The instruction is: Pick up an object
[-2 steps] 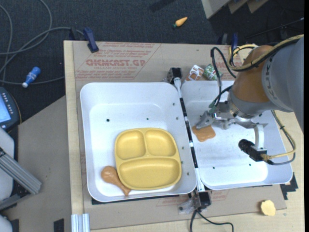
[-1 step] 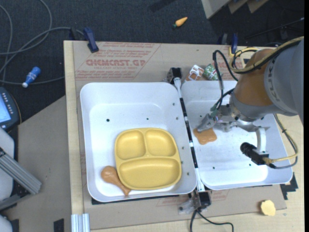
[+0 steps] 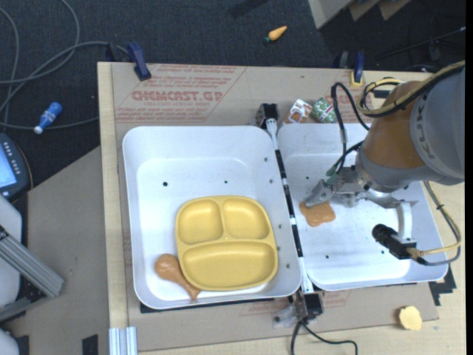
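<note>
Reaching in from the right, grey arm [image 3: 436, 128] with orange band low over the right bin [image 3: 369, 261]; gripper [image 3: 323, 195] down near that bin's left wall, directly above an orange-tan flat toy piece [image 3: 319, 214] lying on the bin floor. Jaw state impossible to judge from this angle; nothing visibly held. Resting in the left bin [image 3: 148, 168]: a yellow divided plate [image 3: 225, 242] and, touching its lower left edge, an orange toy drumstick [image 3: 174, 272].
</note>
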